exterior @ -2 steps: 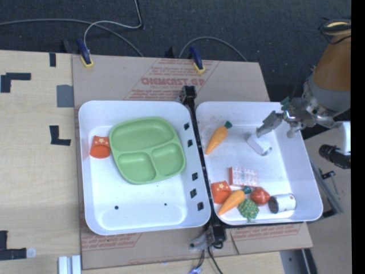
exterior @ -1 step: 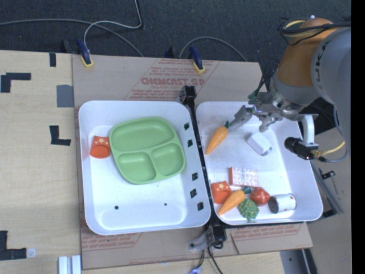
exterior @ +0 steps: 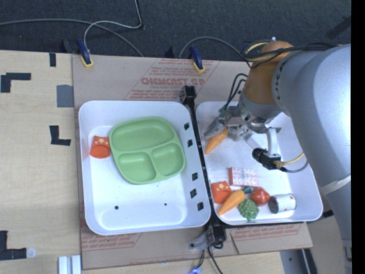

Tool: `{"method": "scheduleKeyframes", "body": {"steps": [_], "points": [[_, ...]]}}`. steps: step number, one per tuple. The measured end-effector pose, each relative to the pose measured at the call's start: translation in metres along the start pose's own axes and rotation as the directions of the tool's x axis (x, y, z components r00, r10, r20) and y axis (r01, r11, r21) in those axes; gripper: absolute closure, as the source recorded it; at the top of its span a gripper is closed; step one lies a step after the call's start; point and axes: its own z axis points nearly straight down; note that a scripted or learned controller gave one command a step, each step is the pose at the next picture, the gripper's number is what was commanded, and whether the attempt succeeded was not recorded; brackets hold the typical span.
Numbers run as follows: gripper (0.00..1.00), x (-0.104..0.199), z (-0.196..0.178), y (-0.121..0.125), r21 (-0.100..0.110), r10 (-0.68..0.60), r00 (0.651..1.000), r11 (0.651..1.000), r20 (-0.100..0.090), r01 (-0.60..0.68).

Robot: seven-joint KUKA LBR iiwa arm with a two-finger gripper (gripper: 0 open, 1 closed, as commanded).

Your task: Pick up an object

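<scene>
A: From the camera above the bench, where does the job stand?

B: The gripper point(exterior: 219, 131) is low in the right bin point(exterior: 302, 181), close to the divider between the 2 bins. An orange carrot-like piece point(exterior: 213, 142) sits right at its tip. I cannot tell whether it is clenched on that piece or merely touching it.

A: How should the step be done well?

B: I would centre the piece squarely under the tip before any lift, then rise straight up and slowly. It lies near the bin's wall, so a sideways drag could knock it loose.

A: What else is in there?

B: A second carrot point(exterior: 231, 201), a tomato point(exterior: 259, 196), a green bumpy piece point(exterior: 248, 209), a small red-and-white box point(exterior: 243, 176) and a can point(exterior: 282, 202) lie close together at the near end. The left bin point(exterior: 137, 216) holds a green tray point(exterior: 148, 150) and a red cup point(exterior: 100, 147).

A: What is hard to see?

B: The wrist covers much of the gripper, and the arm hides the right bin's far side.
</scene>
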Motion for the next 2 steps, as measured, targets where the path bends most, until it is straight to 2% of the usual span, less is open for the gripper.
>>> {"method": "scheduleKeyframes", "body": {"steps": [1,2], "points": [[0.00,-0.006,0.001,0.024,0.001,0.000,1.000,1.000,0.000,0.000],[1.00,-0.006,-0.010,0.024,0.001,-0.002,1.000,1.000,0.001,0.002]]}}
